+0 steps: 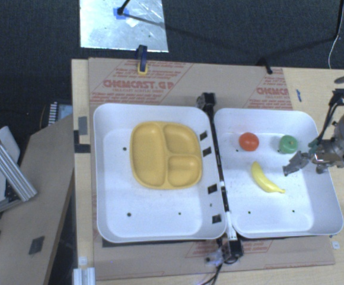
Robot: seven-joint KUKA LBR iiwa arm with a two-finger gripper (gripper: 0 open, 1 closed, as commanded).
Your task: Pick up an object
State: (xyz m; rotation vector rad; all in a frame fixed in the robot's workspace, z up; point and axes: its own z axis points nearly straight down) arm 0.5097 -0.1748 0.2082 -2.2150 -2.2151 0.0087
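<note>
I see two white bins side by side. The left bin [110,177] holds a yellow tray [165,154]. The right bin [279,215] holds a tomato [248,141], a green ball [288,143] and a banana [266,179]. My gripper [299,162] hangs over the right bin, just right of the banana and below the ball, touching neither. It carries nothing.

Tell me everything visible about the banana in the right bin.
The banana is a small, bright yellow, curved toy-like piece with a smooth, plastic-looking surface. It lies flat on the floor of the right bin, near the middle, slanting from upper left to lower right, its lower tip pointing right. Nothing touches it: the red ball sits apart above it, the green object up to its right, and the gripper hangs close on its right.
</note>
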